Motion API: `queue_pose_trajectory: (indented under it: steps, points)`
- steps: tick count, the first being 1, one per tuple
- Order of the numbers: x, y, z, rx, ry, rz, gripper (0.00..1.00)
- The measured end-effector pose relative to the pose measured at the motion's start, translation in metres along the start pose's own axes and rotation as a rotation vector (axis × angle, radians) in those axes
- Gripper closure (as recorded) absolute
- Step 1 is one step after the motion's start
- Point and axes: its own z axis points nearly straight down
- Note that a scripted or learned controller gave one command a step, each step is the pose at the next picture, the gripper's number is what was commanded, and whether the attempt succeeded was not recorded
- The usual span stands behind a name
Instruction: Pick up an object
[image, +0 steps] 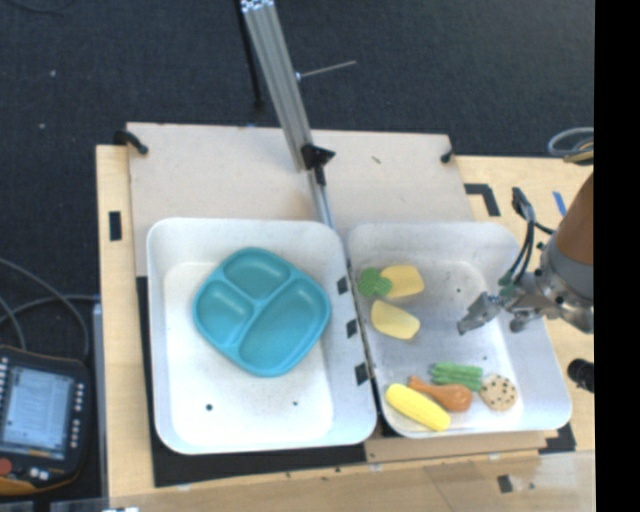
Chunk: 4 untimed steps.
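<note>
- We take the right bin as our landmark; it sits just beside the left bin, their inner walls touching.
- Inside the left bin we see a teal divided plate with three compartments, lying flat.
- The gripper hangs over the right bin's right half, reaching in from the bin's right side on the grey arm.
- We see one dark finger jutting toward the bin's middle; whether the fingers are spread or pressed together we cannot tell, and we see nothing between them.
- In the right bin's upper left we find a yellow piece with a green end, and just below it a second yellow piece; the two lie near each other.
- Along the right bin's lower wall lie a yellow corn-like piece, an orange carrot-like piece touching it, a green bean-like piece just above the carrot, and a speckled cookie to their right.
- All these objects rest on the right bin's floor, apart from the gripper, which is nearest to the green bean-like piece and the second yellow piece.
</note>
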Motion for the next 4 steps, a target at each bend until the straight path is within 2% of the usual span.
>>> queue_pose_trajectory:
  steps: [1, 2, 3, 4]
  points:
    - [-0.004, 0.005, 0.061, 0.003, 0.001, 0.001, 0.00]
    - [-0.005, 0.005, 0.106, -0.002, -0.001, 0.001, 0.00]
    - [-0.007, 0.006, 0.093, -0.007, -0.001, 0.005, 1.00]
    - [-0.012, 0.008, 0.029, -0.010, -0.003, -0.002, 1.00]
